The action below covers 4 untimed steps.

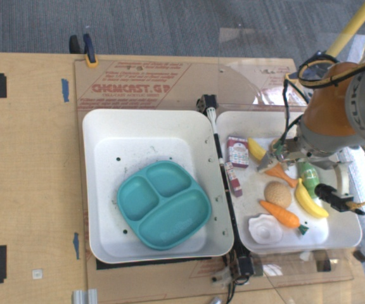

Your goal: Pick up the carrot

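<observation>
Jaws state cannot be told; the gripper (282, 157) sits low in the right bin (347, 236), above a small orange piece (280, 174). Carrot (280, 213) lies apart, near a bun (278, 194).

Red printing runs across the flat cardboard sheet (132, 81) lying on the worktop (24, 170) behind the two bins, in the upper middle of the frame. Its largest line seems to read "CHEMCAST", but the smaller lines around it are too blurred to make out. The small maroon packet (237, 151) in the right bin carries a label too small to read.
</observation>
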Available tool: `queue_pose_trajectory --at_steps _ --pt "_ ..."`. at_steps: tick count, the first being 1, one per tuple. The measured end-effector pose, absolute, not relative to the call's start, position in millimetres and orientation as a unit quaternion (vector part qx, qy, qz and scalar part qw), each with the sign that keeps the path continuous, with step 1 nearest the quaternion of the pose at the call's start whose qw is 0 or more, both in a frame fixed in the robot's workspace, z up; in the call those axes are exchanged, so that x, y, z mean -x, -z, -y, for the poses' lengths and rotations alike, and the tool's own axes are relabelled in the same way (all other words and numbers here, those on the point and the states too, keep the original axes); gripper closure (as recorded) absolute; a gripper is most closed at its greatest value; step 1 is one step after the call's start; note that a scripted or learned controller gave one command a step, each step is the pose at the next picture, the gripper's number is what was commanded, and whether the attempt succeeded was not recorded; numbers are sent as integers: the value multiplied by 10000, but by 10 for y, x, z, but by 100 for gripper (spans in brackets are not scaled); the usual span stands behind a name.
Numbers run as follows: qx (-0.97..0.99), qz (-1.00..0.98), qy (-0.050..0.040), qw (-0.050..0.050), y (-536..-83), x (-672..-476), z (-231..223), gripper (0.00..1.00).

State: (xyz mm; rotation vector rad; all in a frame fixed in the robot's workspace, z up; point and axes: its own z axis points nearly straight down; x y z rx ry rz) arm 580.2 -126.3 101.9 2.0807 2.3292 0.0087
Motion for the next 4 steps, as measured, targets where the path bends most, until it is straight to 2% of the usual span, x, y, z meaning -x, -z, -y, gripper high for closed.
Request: queue_pose_trajectory --at_steps 1,2,3,4 --pt "-8000 -6000 -31 21 -1884 -6365 813 100" --pt "-7898 -6133 -21 -10 -1846 -6673 -167 100" --pt "-8132 -5820 16 -43 -1861 -6402 -992 100" --pt "-7368 -6761 6 -3 -1456 -6659 -1281 100"
